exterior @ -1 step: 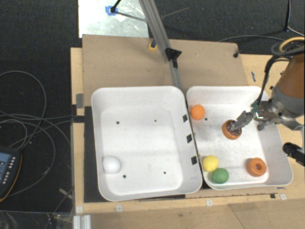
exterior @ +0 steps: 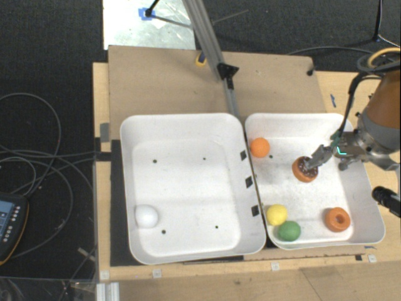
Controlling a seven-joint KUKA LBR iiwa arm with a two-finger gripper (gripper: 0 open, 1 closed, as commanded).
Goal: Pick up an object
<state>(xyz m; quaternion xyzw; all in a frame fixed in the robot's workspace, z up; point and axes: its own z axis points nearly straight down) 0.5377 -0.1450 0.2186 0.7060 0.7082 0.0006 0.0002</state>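
Gripper (exterior: 311,162) sits right on the brown round thing (exterior: 304,170) in the right bin (exterior: 363,196); can't tell how open, prob. touching it w/ its tip.

Brown bench (exterior: 169,80) carries two white bins side by side: left bin (exterior: 188,125), right bin (exterior: 294,121), touching.

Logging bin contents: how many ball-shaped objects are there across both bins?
4: white ball in the left bin's near-left corner; orange ball, yellow ball and green ball in the right bin.
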